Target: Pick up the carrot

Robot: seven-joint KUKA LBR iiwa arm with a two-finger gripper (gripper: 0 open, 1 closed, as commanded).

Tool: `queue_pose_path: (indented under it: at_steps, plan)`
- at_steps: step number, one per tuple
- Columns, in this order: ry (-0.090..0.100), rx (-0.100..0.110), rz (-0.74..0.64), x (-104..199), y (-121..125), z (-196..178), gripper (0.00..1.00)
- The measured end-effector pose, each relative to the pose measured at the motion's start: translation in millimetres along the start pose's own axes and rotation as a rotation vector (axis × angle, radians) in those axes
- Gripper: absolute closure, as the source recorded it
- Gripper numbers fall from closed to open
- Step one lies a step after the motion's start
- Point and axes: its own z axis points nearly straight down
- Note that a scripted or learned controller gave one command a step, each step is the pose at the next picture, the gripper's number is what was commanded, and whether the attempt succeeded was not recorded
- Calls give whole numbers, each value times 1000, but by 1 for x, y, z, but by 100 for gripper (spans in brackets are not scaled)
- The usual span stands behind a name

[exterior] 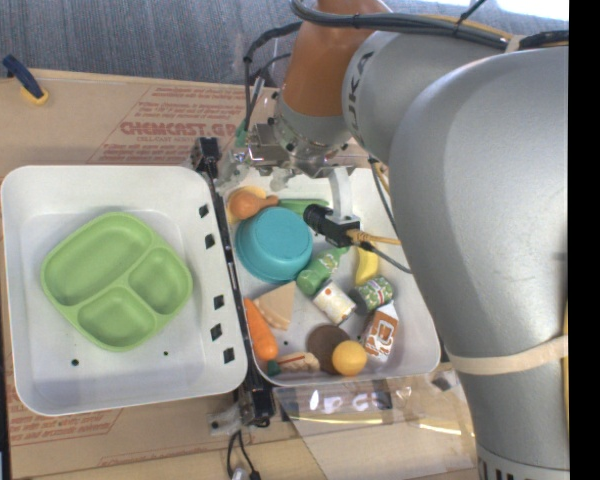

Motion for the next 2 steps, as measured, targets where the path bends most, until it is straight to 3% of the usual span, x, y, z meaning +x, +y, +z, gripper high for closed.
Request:
queue_pose_path:
  at_steps: [1,2]
  plan:
    - [-2,-5,3,40,3,-70,0]
    - [-5,0,366,71,4,-128,0]
